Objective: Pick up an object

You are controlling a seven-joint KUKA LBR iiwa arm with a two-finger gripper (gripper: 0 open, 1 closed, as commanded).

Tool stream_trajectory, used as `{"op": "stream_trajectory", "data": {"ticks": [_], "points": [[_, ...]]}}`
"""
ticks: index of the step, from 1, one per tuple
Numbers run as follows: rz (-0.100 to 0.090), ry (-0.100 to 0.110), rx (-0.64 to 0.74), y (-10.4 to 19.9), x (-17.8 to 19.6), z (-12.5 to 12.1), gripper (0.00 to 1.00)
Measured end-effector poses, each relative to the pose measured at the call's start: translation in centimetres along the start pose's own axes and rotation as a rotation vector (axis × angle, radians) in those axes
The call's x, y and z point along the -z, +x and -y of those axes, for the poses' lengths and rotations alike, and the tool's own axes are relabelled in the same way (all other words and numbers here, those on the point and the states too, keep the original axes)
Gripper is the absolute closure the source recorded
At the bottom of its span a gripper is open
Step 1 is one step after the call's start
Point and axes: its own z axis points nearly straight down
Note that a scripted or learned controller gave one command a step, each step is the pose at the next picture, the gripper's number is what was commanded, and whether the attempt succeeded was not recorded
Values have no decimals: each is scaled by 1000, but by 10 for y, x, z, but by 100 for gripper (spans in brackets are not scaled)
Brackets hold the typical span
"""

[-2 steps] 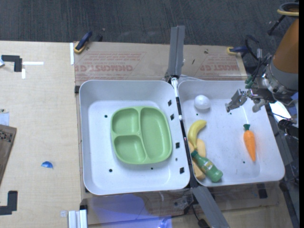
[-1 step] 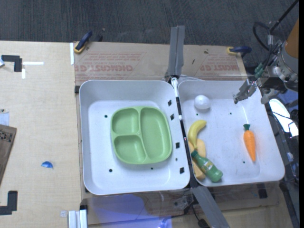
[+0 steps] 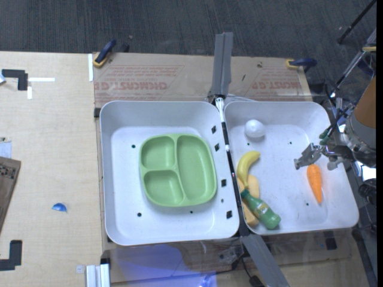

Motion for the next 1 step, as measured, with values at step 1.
{"op": "stream_trajectory", "data": {"ticks": [1], "points": [[0, -2, 14, -27, -100, -17, 0]]}}
